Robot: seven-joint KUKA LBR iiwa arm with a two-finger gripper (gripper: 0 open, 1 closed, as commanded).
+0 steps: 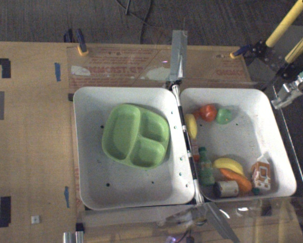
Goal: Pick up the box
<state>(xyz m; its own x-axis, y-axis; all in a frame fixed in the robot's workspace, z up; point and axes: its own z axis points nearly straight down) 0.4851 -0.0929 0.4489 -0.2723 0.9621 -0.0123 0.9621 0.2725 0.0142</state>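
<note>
The box (261,174) is a small orange-and-white carton. It stands near the front right corner of the right bin (253,96), beside a carrot (236,179). My gripper (290,92) shows as a pale grey shape at the view's right edge. It is just outside the right bin's far right corner, well away from the box and with nothing visible in it.
The right bin also holds a banana (228,164), a grey can (226,188), a green bottle (206,168), a yellow fruit (191,126), a tomato (208,112) and a green fruit (224,116). A green divided plate (137,135) lies in the left bin (90,176).
</note>
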